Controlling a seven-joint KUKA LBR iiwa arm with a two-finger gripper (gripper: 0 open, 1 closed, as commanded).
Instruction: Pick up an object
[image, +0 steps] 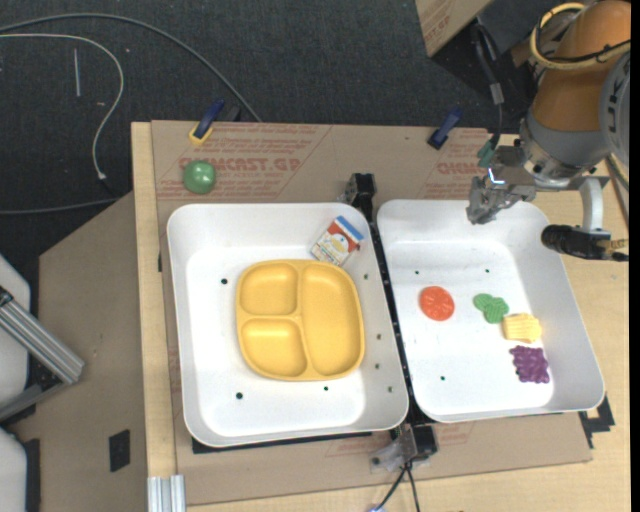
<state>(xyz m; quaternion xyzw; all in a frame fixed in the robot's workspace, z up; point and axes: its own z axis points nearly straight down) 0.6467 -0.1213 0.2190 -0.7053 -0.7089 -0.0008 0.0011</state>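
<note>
Camera view, hand (487, 207) over right bin's (560, 400) far rim, fingers small and blurred, grip cannot be told.

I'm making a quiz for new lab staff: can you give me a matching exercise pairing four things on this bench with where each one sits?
Things:
1. yellow divided plate
2. green ball
3. purple grapes
4. small carton

Places:
A. on the cardboard, outside both bins, far-left corner
B. right bin, near its right wall
C. middle of the left bin
D. left bin, against its far rim, just beyond the plate

Pairs: 1-C, 2-A, 3-B, 4-D
</note>
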